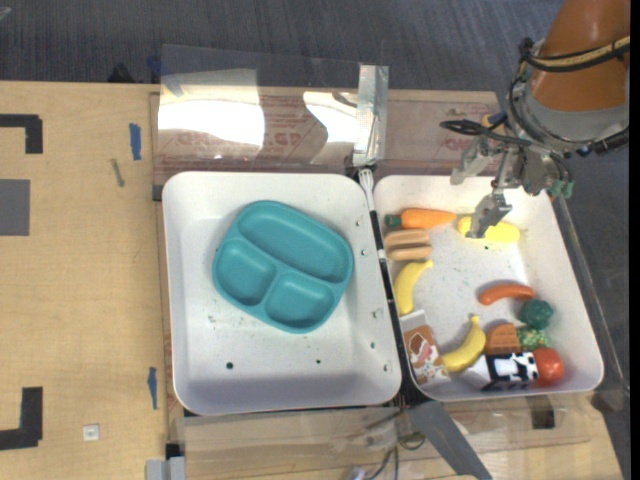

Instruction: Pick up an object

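Note:
The right bin holds several toy foods. Among them are an orange carrot, a hot dog bun, a yellow banana, a second banana and a red sausage. A yellow lemon-like piece lies at the bin's far side. My gripper hangs directly over the left end of that yellow piece, touching or nearly touching it. The grey wrist and orange band rise behind it at the upper right.
The left bin carries a teal divided plate. In the right bin's near corner sit a green broccoli, a red tomato, a black-and-white block and a small carton. A clear plastic wall stands behind the bins.

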Motion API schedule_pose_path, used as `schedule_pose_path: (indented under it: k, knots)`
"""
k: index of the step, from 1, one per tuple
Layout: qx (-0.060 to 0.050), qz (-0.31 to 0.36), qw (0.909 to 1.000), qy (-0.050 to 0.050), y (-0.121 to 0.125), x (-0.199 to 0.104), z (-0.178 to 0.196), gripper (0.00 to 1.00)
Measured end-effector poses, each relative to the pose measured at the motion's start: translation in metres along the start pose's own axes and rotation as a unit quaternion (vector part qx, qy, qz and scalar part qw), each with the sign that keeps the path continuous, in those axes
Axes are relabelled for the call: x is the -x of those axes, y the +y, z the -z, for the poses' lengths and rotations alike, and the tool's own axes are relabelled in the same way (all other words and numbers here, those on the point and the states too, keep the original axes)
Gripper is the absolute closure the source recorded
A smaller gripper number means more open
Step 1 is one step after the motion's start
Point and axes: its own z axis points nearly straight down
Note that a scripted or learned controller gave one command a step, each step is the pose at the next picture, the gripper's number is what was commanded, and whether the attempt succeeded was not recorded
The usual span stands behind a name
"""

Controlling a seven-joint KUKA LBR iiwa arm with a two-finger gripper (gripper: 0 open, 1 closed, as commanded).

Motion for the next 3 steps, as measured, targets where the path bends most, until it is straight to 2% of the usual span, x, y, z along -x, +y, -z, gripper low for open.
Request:
schedule_pose_path:
  k: [1, 2, 3]
  knots:
    - [0.001, 0.001, 1.0, 0.006, -0.041, -0.022, -0.133, 0.0]
    - [-0.001, 0.027, 0.9996, -0.002, -0.063, -0.119, -0.137, 0.0]
    - [-0.003, 0.028, 0.9995, -0.01, -0.062, -0.113, -0.124, 1.0]
